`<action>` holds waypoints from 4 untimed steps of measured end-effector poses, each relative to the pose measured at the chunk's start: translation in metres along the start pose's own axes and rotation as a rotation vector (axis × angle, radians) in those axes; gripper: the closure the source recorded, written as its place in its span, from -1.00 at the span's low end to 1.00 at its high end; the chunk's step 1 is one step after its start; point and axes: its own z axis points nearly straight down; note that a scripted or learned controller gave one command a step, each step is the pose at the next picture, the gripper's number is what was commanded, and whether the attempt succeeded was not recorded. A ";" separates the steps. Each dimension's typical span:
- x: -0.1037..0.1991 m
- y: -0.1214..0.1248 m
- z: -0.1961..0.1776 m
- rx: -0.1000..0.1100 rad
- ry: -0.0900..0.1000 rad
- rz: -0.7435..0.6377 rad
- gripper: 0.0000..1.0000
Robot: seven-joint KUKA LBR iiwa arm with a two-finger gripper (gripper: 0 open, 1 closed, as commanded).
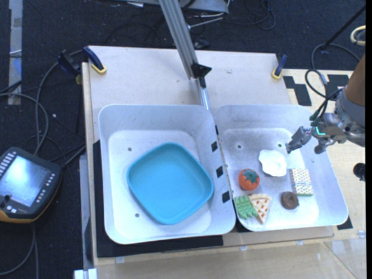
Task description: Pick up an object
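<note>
The right bin holds several small toys. A white fried-egg shape lies near its middle, with a red tomato to its left. Along the front lie a green leafy piece, a pizza slice and a brown doughnut. A pale speckled cracker sits at the right. My gripper hangs over the bin's right side, above and to the right of the egg shape. Its fingers are open with nothing between them.
The left bin holds a blue square plate. A slanted metal pole rises behind the wall between the bins. A handheld control pendant lies on the floor at the left.
</note>
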 end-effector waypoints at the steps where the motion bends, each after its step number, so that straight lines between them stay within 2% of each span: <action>1: 0.000 0.000 0.000 0.000 0.000 0.000 -1.00; 3: 0.006 -0.008 0.123 0.006 0.001 0.000 -1.00; 4: 0.007 -0.009 0.153 0.001 0.000 0.000 -1.00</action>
